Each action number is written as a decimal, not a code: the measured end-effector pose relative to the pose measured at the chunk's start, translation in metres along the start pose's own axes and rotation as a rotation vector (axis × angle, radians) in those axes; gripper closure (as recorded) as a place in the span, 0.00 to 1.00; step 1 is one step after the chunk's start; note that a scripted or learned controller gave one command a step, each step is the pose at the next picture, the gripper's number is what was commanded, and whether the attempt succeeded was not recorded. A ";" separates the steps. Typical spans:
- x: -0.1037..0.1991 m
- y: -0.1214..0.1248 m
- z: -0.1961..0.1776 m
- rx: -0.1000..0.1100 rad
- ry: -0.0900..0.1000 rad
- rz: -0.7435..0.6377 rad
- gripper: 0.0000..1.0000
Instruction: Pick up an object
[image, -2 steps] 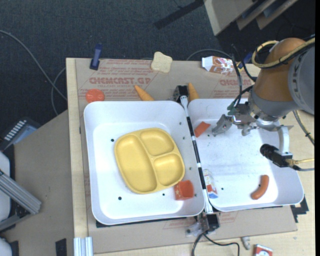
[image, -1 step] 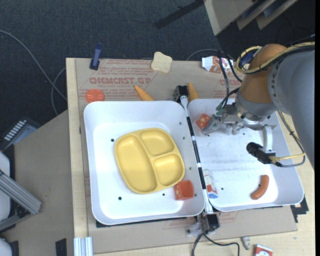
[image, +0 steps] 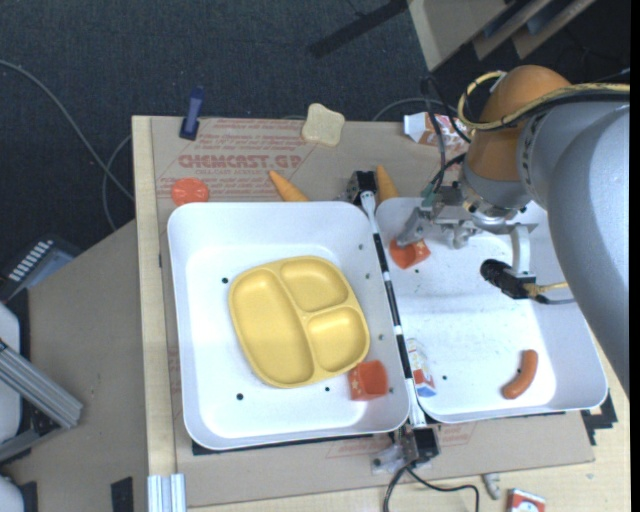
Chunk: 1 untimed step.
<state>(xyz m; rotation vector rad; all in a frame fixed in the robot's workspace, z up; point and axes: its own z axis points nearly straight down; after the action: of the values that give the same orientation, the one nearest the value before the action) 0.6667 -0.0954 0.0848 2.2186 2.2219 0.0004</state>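
Note:
My gripper (image: 436, 234) is low over the far left corner of the right bin (image: 470, 330), fingers spread apart. An orange-red chunk (image: 408, 253) lies on the bin floor right at the tip of the left finger (image: 411, 233), beside it rather than between the two fingers. A brown sausage (image: 520, 373) rests near the right bin's front right corner. In the left bin (image: 200, 300) a yellow divided plate (image: 298, 318) sits in the middle, with a red cube (image: 368, 379) at its front right.
A small printed packet (image: 418, 366) lies by the rim between the bins. Behind the bins on the cardboard are a carrot piece (image: 288, 187), a bread slice (image: 323, 123), an orange disc (image: 188, 190), a blue item (image: 191, 112) and a black clip (image: 362, 185).

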 end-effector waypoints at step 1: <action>0.000 0.001 -0.011 -0.004 -0.002 -0.001 1.00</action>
<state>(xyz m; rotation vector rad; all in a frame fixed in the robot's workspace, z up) 0.6675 -0.0952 0.0955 2.2146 2.2205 0.0025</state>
